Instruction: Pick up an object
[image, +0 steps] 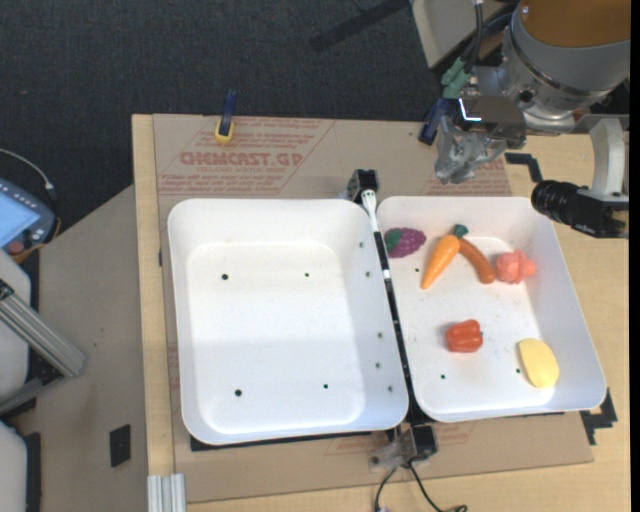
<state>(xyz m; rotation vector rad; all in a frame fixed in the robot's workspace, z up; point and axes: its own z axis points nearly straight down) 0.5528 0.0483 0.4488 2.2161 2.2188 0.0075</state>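
gripper (462, 160): above far edge of right bin (575, 310) | touches nothing | grip state: cannot tell

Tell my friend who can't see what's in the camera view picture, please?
A robot gripper hangs above the far edge of the right bin, which holds a carrot, purple grapes, a red pepper, a yellow lemon and a pink toy.
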